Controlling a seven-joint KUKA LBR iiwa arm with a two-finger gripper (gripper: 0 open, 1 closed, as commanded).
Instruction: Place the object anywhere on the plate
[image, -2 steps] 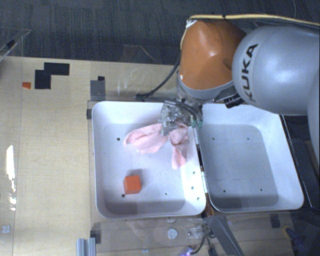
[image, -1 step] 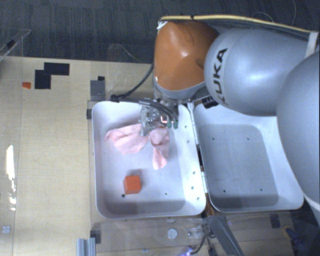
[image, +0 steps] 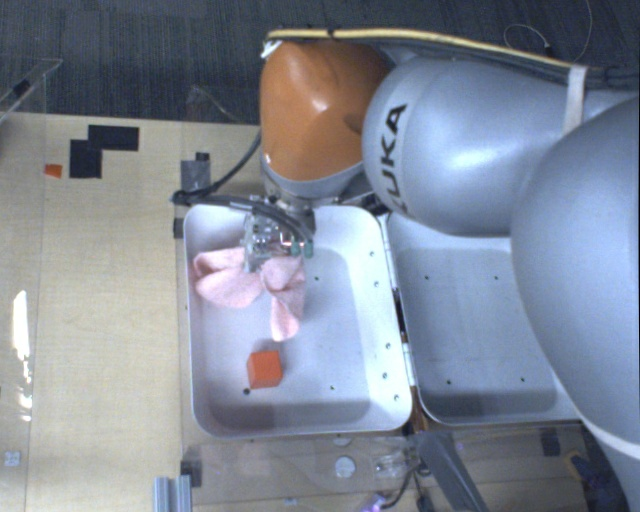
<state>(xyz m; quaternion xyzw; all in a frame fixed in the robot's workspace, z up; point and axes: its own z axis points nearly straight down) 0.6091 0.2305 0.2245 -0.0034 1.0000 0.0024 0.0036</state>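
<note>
A pink cloth (image: 232, 283) lies crumpled in the upper left part of the left white bin (image: 345, 400). Its folds spread left, right and downward from one gathered spot. My gripper (image: 268, 252) points straight down onto that spot, and the cloth bunches up between its fingers. A small orange cube (image: 265, 369) rests on the bin floor below the cloth, apart from it and from the gripper.
The right white bin (image: 480, 390) is partly covered by the large grey arm (image: 500, 150). Left of the bins is a bare wooden bench (image: 90, 300) with black markers (image: 100, 148) and a small orange tag (image: 53, 171).
</note>
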